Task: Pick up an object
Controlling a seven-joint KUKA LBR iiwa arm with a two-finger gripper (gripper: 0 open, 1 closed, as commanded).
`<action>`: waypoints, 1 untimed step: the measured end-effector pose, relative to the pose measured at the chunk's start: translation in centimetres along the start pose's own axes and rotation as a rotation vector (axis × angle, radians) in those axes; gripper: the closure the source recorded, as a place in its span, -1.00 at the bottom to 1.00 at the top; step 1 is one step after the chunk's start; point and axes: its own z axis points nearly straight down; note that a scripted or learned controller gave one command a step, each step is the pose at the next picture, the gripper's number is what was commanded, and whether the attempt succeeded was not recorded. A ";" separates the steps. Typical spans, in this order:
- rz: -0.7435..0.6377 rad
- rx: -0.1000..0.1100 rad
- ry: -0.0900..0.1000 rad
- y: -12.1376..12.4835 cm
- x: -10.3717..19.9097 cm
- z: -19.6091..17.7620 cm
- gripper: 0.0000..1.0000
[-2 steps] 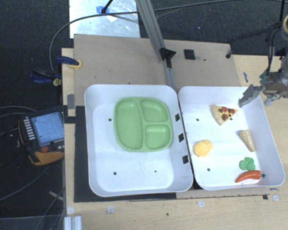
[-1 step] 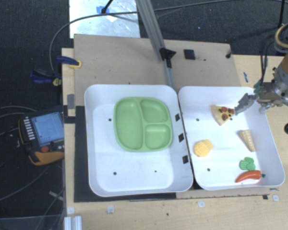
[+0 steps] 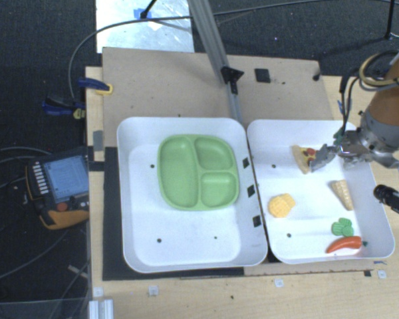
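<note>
Brown bench board [image 3: 186, 78] on dark carpet, bearing two white bins side by side. Nearest candidate for the pick: a toy pizza slice [image 3: 300, 157], lying flat in the far part of the right bin [image 3: 299, 128]. Right against its near edge, the gripper [image 3: 322, 158], low over the bin floor and tilted in from the right. Whether clenched, released or grasping: cannot tell from this angle, with dark metal blending into the slice's edge.

Further out in the same bin, well apart from the slice: a yellow piece [image 3: 281, 205], a pale cone [image 3: 342, 193], a green piece [image 3: 342, 228] touching a red sausage [image 3: 344, 245]. Beyond, in the left bin [image 3: 186, 244], a green divided plate [image 3: 199, 171].

Likely trouble, as a judgement:
- Flat slice, little height to bite on, so a close on air or a pinch of one corner only.
- Slanted approach from the side, so a push across the smooth floor instead of a lift.
- Corner grip, so a swing and drop on the way up.
- Low wrist, so a scrape on the bin floor.
</note>
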 end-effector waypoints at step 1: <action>0.001 -0.001 -0.001 -0.7 0.0 4.4 -1.00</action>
